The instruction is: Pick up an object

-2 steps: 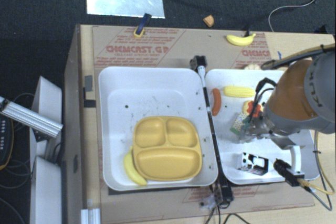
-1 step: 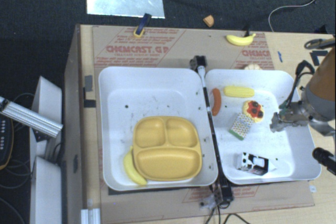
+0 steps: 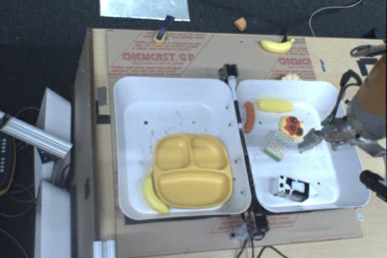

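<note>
The arm reaches in over the right bin (image 3: 326,90), and its pincer (image 3: 310,141) hangs low above the bin floor, just right of the small pizza slice (image 3: 292,127). Whether the pincer is spread or pressed together, I cannot tell; nothing shows between its tips. Taking that pizza slice as our marker: a green-edged grater toy (image 3: 278,145) lies touching it on the lower left, a corn cob (image 3: 275,106) sits just above it, and a hot dog (image 3: 248,116) lies further left against the bin's left wall. A black-and-white box (image 3: 292,188) rests well below it. Far left of the slice, the left bin (image 3: 139,99) carries a yellow divided tray (image 3: 192,169) with a banana (image 3: 152,193) tucked against its lower-left edge.
</note>
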`<action>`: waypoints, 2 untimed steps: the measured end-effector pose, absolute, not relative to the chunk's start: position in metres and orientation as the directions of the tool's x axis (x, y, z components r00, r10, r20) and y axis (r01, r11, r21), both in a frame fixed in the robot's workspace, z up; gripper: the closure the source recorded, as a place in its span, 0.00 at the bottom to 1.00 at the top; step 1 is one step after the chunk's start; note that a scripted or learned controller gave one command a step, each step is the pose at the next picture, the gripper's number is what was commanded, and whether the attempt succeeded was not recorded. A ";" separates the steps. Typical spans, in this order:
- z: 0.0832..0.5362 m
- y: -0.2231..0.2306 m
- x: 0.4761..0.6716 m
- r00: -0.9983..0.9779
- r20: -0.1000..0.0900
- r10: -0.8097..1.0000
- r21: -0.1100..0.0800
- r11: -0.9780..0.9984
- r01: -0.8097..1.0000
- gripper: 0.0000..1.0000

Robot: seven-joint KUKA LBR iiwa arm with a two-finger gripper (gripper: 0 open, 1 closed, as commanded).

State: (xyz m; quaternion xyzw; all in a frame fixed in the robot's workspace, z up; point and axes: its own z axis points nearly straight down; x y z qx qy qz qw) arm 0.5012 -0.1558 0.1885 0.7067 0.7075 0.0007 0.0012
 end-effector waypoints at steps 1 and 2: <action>0.089 -0.134 0.554 -0.003 0.000 1.000 0.009 0.003 1.000 0.00; 0.085 -0.147 0.623 -0.005 -0.001 1.000 0.003 0.005 1.000 0.00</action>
